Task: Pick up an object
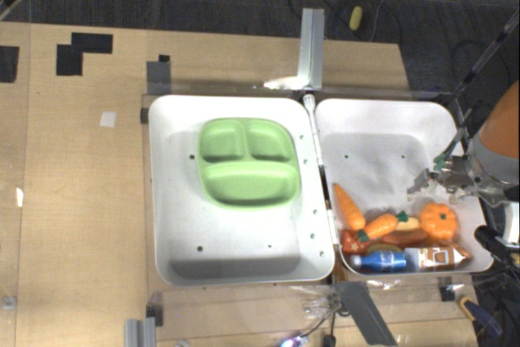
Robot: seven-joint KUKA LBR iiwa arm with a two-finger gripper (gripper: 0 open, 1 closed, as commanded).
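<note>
While my gripper [426,179] hangs over the right bin [382,122], jaws hard to read, I judge the toy pumpkin [439,222] below it light, slick; grasp its sides.

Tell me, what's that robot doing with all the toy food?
The grey robot arm's gripper hangs over the right white bin, close to a small orange pumpkin. Beside it, along the bin's near edge, lie an orange carrot and a blue bottle. Nothing shows between its fingers. The left white bin holds a green divided plastic tray.
</note>
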